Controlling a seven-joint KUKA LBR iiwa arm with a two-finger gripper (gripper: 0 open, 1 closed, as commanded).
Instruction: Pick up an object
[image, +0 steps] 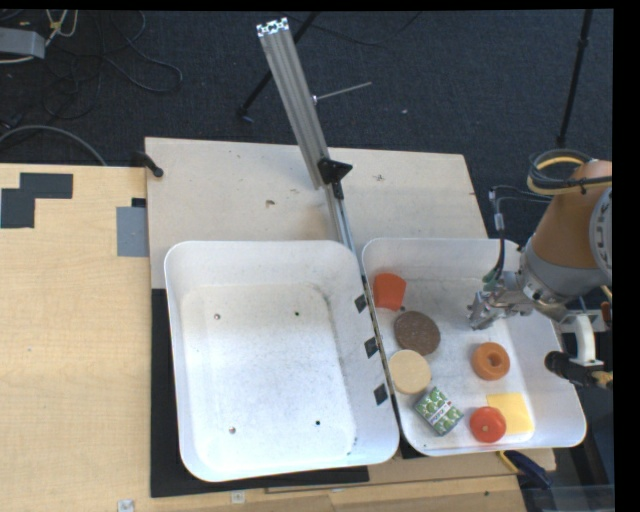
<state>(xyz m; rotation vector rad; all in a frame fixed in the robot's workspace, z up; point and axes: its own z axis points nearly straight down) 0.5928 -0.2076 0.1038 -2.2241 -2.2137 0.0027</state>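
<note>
The arm (572, 232) reached in from the right, its orange band uppermost and grey wrist section below it. The wrist angled down and leftward. The gripper (487, 308) hung low at the arm's left end. Finger state could not be determined.

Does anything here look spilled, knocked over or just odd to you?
Nothing looks spilled or broken. The one lopsided thing: every object, such as the orange cup, brown disc and green patterned block, sits in the right bin. The gripper hangs above that bin.
</note>
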